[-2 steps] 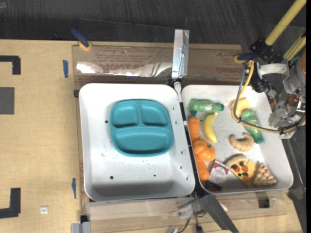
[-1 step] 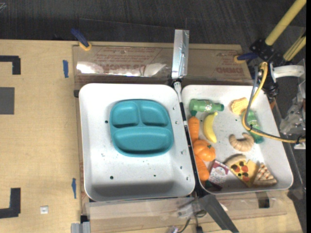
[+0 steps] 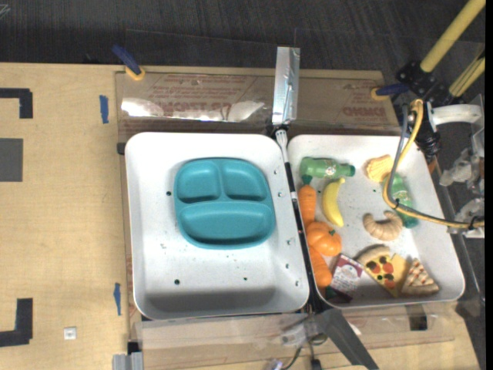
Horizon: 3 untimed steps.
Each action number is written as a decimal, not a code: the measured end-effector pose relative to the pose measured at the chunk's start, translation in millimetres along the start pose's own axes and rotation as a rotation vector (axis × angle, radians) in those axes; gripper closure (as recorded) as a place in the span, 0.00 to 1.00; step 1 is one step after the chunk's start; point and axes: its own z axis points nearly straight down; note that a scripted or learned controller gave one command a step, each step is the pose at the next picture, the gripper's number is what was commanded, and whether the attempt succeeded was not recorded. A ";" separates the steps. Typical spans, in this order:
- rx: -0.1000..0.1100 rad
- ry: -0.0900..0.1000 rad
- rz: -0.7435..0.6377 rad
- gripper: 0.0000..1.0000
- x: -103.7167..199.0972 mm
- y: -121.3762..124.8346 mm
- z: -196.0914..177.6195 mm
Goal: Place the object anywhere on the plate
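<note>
Teal three-compartment plastic plate (image 3: 223, 203) lying in left shallow white bin (image 3: 146, 284); toy food, any piece possibly the object, crowded in right white bin (image 3: 451, 276). Impossible to tell grip state of gripper (image 3: 464, 172) at right rim. Best to take yellow toy banana (image 3: 333, 201) across its width: long axis far-to-near, upper end toward green toy bottle (image 3: 325, 168).
</note>
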 end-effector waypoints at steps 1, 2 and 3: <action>0.005 0.003 -0.002 1.00 1.5 -2.8 -10.1; 0.005 0.002 -0.002 0.00 1.4 -2.6 -9.9; 0.005 0.002 -0.002 0.00 1.4 -2.6 -9.9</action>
